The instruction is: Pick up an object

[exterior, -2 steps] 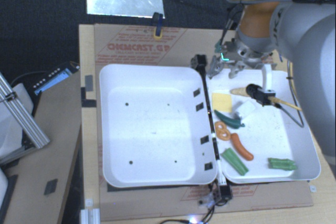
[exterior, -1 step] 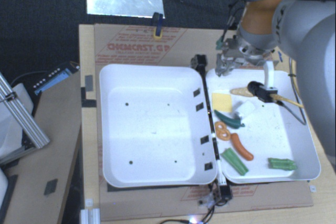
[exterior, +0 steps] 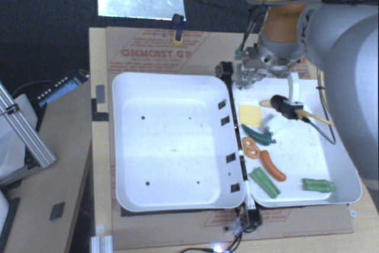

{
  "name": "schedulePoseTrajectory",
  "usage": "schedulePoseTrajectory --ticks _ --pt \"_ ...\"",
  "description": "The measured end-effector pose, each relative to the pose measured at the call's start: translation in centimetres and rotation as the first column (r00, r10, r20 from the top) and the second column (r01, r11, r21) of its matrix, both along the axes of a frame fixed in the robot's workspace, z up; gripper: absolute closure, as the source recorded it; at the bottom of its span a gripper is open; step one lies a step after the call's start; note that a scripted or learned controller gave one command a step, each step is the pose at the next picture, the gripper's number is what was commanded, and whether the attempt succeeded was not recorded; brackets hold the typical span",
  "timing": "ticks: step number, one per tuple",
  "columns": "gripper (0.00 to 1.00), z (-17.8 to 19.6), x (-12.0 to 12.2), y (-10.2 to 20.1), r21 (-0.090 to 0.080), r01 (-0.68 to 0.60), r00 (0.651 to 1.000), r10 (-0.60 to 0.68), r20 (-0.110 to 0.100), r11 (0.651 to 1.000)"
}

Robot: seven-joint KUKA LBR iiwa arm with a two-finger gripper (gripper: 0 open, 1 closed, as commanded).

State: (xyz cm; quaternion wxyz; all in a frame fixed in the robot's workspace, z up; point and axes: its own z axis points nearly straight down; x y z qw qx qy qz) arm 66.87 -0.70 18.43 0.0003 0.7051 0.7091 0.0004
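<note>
Since every object lies in the right bin (exterior: 340, 178), the hand (exterior: 249, 77) hangs over that bin's far left corner, above the yellow block (exterior: 250, 114); whether it is spread, I cannot tell.

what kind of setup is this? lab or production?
Most likely a robotics lab test bench, not production: two white bins sit on cardboard, toy-like items such as an orange sausage fill the right one, and a grey arm reaches in.
</note>
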Motion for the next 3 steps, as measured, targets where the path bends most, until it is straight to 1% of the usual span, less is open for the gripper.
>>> schedulePoseTrajectory --ticks 1,2,3 --pt "1.00 13.7 0.2 6.0 0.004 -0.006 1.000 0.005 0.018 1.000" --pt "1.00 15.6 0.0 12.8 0.004 -0.005 1.000 0.005 0.004 1.000" --pt "1.00 6.3 -1.9 11.4 -0.002 0.005 1.000 -0.005 -0.009 1.000"
